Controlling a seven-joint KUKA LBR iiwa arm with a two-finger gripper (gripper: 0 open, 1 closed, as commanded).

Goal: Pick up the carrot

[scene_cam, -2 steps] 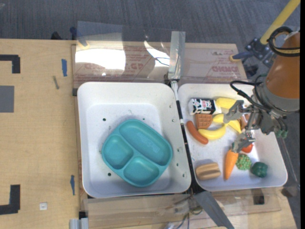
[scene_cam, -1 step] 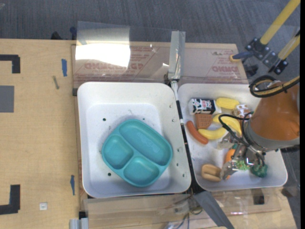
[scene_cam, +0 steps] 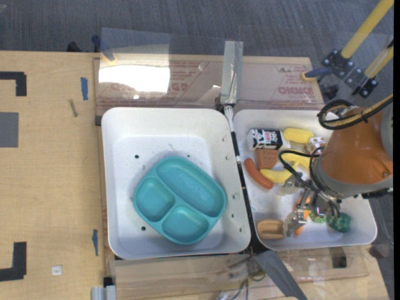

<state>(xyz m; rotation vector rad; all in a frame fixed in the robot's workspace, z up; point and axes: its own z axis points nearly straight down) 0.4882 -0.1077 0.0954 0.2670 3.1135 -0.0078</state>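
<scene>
Two shallow white bins sit side by side on the bench. The left bin [scene_cam: 119, 167] fills the middle of the frame and carries a teal divided plate [scene_cam: 179, 199] with three compartments, lying a little toward its lower part. The right bin [scene_cam: 362, 233] is in the right part of the frame and holds a group of small toy foods.

The arm [scene_cam: 356, 158] comes in from the right edge, with its orange band above the right bin. The gripper [scene_cam: 302, 219] hangs low in the lower middle of this bin. Its fingers are small and mixed with cables and metal parts, so I cannot tell if they are spread or pressed together.

The carrot [scene_cam: 299, 229] seems to be the small orange piece just under the gripper tip, near the lower wall of the right bin. It looks very close to the fingers, but I cannot tell if they touch it.

To the left of it, a round brown bun [scene_cam: 270, 229] lies near the lower left corner of the bin. A green piece [scene_cam: 340, 222] lies to the right of the gripper. Higher in the bin there is a red sausage [scene_cam: 257, 173] with an orange end, a yellow banana [scene_cam: 296, 135] near the upper wall, and a small black and white carton [scene_cam: 265, 138] at the upper left of this bin.
</scene>
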